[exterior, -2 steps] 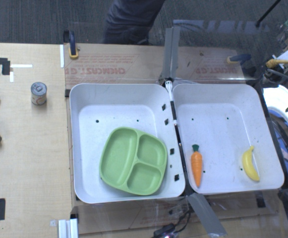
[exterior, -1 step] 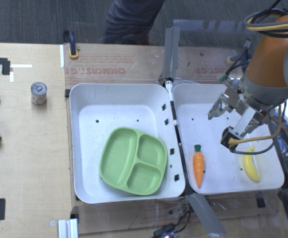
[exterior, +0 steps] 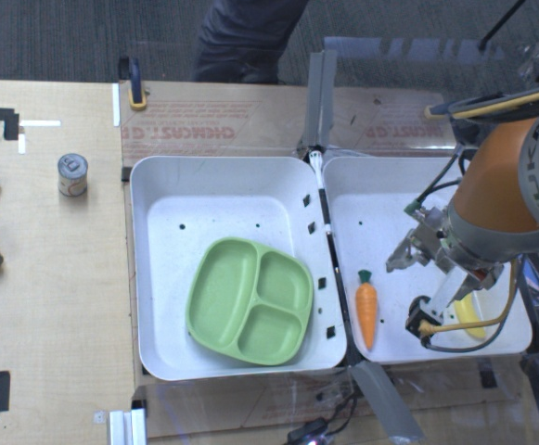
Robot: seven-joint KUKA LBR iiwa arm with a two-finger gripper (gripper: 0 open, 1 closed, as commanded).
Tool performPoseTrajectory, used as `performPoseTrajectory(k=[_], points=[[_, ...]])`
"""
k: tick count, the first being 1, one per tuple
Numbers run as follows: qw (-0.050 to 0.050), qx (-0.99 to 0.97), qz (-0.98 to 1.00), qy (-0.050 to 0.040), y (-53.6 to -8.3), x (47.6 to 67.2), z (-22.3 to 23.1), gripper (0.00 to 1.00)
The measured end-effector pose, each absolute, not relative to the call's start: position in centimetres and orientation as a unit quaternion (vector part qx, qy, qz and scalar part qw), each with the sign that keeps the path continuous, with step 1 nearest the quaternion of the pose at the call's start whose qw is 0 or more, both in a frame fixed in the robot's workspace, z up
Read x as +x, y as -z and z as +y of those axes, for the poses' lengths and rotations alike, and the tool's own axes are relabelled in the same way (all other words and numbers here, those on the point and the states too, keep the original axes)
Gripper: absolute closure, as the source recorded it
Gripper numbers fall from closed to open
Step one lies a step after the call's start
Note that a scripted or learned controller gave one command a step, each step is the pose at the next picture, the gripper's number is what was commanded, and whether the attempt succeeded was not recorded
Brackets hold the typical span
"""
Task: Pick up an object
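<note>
A toy carrot [exterior: 366, 311] is seen lying in the right bin [exterior: 380, 188], close beside its left wall, with the green top pointed toward the far side. The gripper [exterior: 419, 247] is held over the same bin, to the right of the carrot and apart from it; whether it is open or closed cannot be told. A green divided plate [exterior: 250, 300] is laid in the left bin [exterior: 158, 248]. A small can [exterior: 72, 175] is stood on the counter [exterior: 46, 323], left of both bins.
</note>
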State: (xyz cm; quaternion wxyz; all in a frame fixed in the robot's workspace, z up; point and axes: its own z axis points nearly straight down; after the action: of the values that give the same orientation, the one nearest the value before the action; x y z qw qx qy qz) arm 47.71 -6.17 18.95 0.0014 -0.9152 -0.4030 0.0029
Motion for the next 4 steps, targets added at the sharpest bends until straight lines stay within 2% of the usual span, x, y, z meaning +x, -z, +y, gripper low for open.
performPoseTrajectory(k=[1,2,3,4], points=[[0.002,-0.802,-0.598,-0.0018,-9.5,47.6,-10.5,0.0],[0.002,-0.818,-0.575,-0.002,-8.9,53.6,-9.6,0.0],[0.002,-0.919,-0.393,-0.0028,-8.9,52.1,-9.3,0.0],[0.002,-0.971,-0.238,-0.0031,-8.9,47.8,-9.5,0.0]])
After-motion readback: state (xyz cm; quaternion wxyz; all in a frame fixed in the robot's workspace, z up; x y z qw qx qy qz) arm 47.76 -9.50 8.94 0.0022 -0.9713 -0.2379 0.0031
